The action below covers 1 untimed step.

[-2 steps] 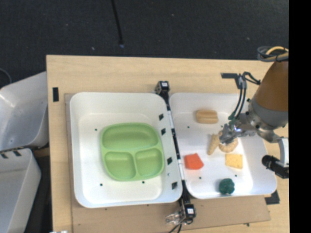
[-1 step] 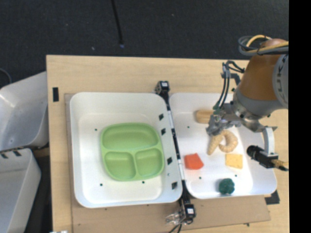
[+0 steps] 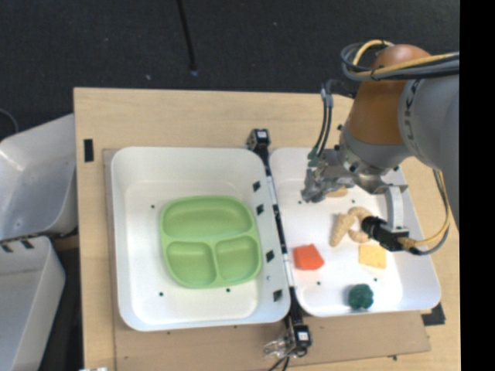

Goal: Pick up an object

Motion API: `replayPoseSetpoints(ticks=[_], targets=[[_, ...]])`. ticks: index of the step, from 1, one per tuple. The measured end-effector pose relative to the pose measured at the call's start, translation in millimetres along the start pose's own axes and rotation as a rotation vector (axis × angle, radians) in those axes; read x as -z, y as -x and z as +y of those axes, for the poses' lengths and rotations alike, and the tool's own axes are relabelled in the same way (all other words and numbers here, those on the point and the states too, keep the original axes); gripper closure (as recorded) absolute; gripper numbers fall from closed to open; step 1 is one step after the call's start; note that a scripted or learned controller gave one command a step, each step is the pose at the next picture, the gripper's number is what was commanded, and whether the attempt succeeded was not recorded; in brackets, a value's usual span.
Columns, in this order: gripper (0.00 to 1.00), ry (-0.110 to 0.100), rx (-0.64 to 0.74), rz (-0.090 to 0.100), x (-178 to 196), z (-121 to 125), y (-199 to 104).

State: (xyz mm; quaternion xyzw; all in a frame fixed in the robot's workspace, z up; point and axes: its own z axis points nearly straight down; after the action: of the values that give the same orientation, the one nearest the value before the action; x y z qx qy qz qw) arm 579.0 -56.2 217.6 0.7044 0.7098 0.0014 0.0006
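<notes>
Spanning a wooden bench (image 3: 178,114), two white bins (image 3: 139,207) sit over dark floor (image 3: 116,29).

The grey arm (image 3: 418,114) (orange band above wrist) angles its jaws downward.

Glossy white plastic bins (image 3: 131,207); smooth green plastic tray (image 3: 209,240); matt pale wood bench (image 3: 193,107).

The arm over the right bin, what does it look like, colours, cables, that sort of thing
The arm is grey, with a rounded orange band above the wrist. Yellow and dark cables loop over its top, and a thin green one runs down toward the gripper, which is dark grey metal. Another yellow cable curves down its right side to a black fitting.
</notes>
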Motion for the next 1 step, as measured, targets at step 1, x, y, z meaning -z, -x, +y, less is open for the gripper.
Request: replayPoseSetpoints(ticks=[1], targets=[[1.0,-0.001,-0.001,0.0,13.7,9.3,-52.4]])
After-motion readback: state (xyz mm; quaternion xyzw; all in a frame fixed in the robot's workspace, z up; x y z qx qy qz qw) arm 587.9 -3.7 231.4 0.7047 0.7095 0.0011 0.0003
